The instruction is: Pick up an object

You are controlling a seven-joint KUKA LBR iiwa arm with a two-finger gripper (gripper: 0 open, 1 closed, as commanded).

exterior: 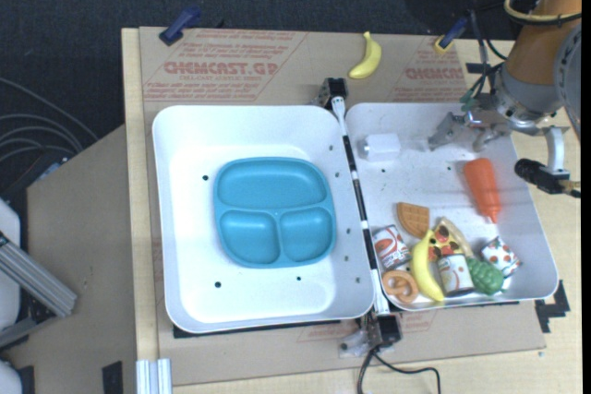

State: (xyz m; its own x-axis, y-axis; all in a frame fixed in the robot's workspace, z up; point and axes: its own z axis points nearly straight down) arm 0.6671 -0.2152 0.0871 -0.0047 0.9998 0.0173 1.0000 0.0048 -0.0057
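Observation:
My gripper hangs over the far part of the right bin, its grey fingers spread open with nothing between them. An orange carrot lies just below and to the right of it. A white block sits to its left near the bin's divider. At the bin's near end is a pile: a yellow banana, a round cookie, a pizza slice, a small can, a pretzel, green broccoli and a red-and-white piece.
The left bin holds a blue divided plate. A second banana lies on the cardboard behind the bins, with blue clips at the back edge. The arm's orange band rises at the right.

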